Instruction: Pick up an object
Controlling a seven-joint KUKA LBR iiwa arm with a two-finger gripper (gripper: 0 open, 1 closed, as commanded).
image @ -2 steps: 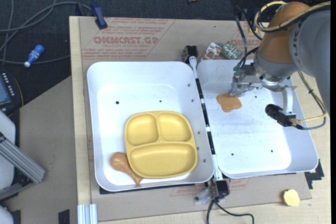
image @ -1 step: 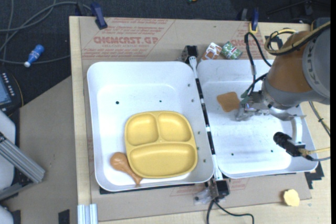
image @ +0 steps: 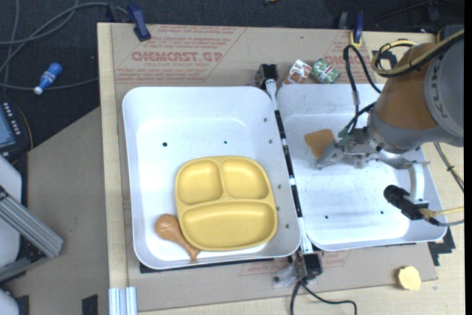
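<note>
The left bin (image: 147, 122) lies open across its far half; a yellow divided plate (image: 225, 201) and tan drumstick (image: 173, 230) fill its near half. The right bin (image: 354, 214) is bare along its near half.

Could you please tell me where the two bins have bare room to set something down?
Left bin: bare along the far strip above the yellow divided plate; its near half is crowded by the plate and a toy drumstick. Right bin: bare floor on the near side of the end effector; crowded around the brown slice.
</note>
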